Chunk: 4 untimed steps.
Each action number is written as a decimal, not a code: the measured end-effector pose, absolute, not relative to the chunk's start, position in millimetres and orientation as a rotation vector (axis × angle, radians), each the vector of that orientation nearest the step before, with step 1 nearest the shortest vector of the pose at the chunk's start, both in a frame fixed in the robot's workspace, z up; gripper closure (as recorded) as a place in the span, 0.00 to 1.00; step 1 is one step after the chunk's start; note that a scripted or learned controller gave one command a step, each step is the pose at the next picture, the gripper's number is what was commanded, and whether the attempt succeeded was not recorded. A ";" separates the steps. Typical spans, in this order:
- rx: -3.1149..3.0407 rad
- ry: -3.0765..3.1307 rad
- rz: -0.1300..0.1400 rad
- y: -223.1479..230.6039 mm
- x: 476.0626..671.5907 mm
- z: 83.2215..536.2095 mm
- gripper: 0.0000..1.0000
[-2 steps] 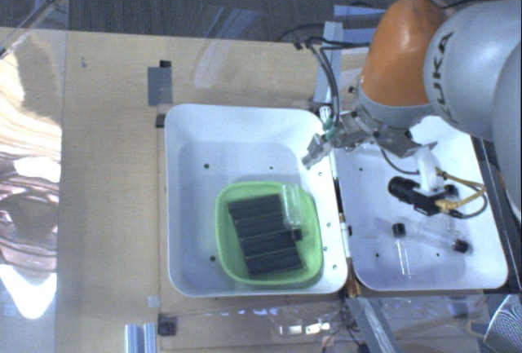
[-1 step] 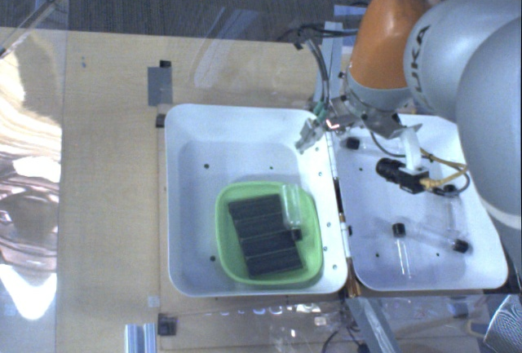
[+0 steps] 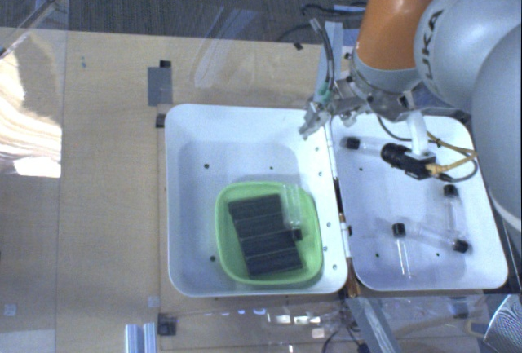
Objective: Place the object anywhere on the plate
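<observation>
We see the gripper (image 3: pixel 312 121) at the far edge of the left bin (image 3: pixel 178 180), right over the seam where it meets the right bin (image 3: pixel 371 200). It sits up off the bin floor. We cannot tell how wide it stands, and we see nothing caught in it.

The black ridged block (image 3: pixel 263 234) lies flat on the green plate (image 3: pixel 221 227), slanted, and covers most of the plate's middle. The plate sits in the near half of the left bin, toward its right wall. So the block is well apart from the gripper, nearer to us and slightly left of it, with bare white bin floor between them.

Along the block's right edge, also on the plate, we note what looks like 1 small clear tube (image 3: pixel 291 209) with a black cap.

In the right bin we count 4 capped clear tubes (image 3: pixel 404 249) scattered flat, 1 far-left, 1 right and 2 near. Both bins rest on a pale wooden surface (image 3: pixel 98 180).
</observation>
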State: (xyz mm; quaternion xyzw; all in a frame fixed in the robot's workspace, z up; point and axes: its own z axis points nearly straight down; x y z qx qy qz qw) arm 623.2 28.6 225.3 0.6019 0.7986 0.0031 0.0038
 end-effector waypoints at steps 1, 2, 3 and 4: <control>1.941 2.460 0.013 84.0 643.1 288.3 0.00; 1.982 2.427 0.011 66.9 669.9 283.7 0.00; 1.981 2.428 0.011 67.3 669.9 284.0 0.00; 2.049 2.372 0.009 46.3 670.0 284.7 0.00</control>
